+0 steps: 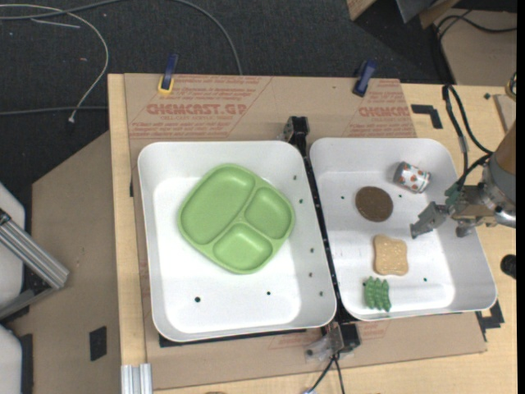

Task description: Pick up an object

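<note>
Right, task's thing isn't named, so the candidates: four small items in the right bin [476, 290]. Nearest the gripper [441, 220] is the slice of toast [391, 256], lying flat, roughly square w/ long axis running near-to-far, rounded top end pointing toward the far side; it sits about mid-bin, bare white floor to its right out to the bin's right wall. Just beyond it, apart, a flat brown round disc [374, 203], maybe a cookie or patty, no axis to speak of. Farther & to the right, a small can [411, 176] w/ red-and-white label lies on its side, long axis slanting left-far to right-near, close to the far-right corner. On the near side, a green bumpy toy veg [377, 294], long axis near-to-far, sits close to the bin's near edge, just beside the toast but not touching. Gripper is low over the right part of this bin, right of the disc & toast, fingers spread apart w/ nothing between them; the arm [502, 183] enters over the right wall. Left bin [156, 220] holds a green three-compartment plate [237, 217], turned diagonal, w/ open floor all round it. Both bins sit on a cardboard sheet [271, 105] held by blue clamps [168, 73] at the far edge.
</note>
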`<state>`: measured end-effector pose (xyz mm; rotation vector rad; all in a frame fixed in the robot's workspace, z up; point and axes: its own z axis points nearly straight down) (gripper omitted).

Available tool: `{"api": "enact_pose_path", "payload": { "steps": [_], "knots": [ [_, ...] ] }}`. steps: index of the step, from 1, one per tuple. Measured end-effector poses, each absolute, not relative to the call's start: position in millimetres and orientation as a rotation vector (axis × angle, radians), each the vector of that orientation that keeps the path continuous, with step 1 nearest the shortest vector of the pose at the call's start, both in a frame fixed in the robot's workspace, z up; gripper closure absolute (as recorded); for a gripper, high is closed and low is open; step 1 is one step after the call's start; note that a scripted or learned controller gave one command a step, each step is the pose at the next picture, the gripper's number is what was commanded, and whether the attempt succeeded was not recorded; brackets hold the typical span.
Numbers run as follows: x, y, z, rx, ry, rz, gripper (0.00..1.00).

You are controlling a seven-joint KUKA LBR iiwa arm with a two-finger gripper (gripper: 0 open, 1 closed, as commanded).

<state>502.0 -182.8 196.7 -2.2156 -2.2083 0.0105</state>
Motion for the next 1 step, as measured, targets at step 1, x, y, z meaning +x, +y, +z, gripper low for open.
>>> {"api": "enact_pose_path", "payload": {
  "steps": [1],
  "knots": [
    [505.1, -182.4, 202.9, -2.220, -2.220, 0.000, 0.00]
  ]
}}
